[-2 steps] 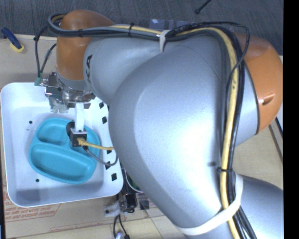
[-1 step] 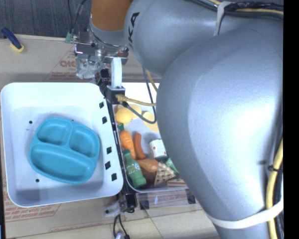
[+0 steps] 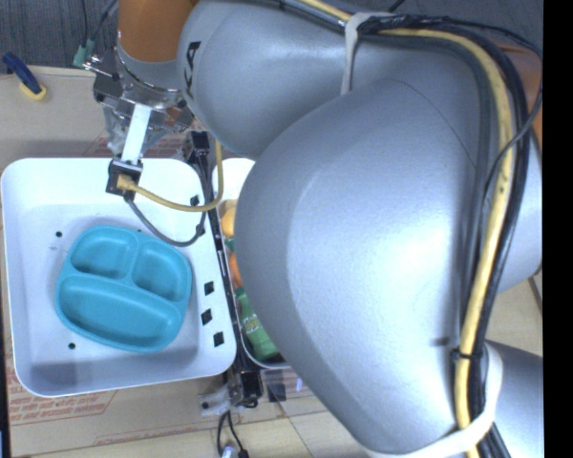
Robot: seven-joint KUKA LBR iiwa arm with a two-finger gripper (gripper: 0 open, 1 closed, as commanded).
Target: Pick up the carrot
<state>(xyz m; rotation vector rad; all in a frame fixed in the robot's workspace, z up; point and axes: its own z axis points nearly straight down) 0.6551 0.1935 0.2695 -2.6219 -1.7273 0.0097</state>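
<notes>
The grey arm covers most of the right bin (image 3: 237, 172). At that bin's left edge a thin orange strip (image 3: 235, 271) peeks out from under the arm; it may be the carrot, but too little shows to be sure. The wrist with its orange band is at the top left, and my gripper (image 3: 124, 98) hangs below it over the back rim of the left bin (image 3: 19, 256), well away from the orange strip.
A blue divided plate (image 3: 124, 289) lies in the left bin. In the right bin a yellow-orange thing (image 3: 227, 220) and a green thing (image 3: 255, 334) show beside the arm. A blue and yellow tool (image 3: 24, 76) lies on the bench at the far left.
</notes>
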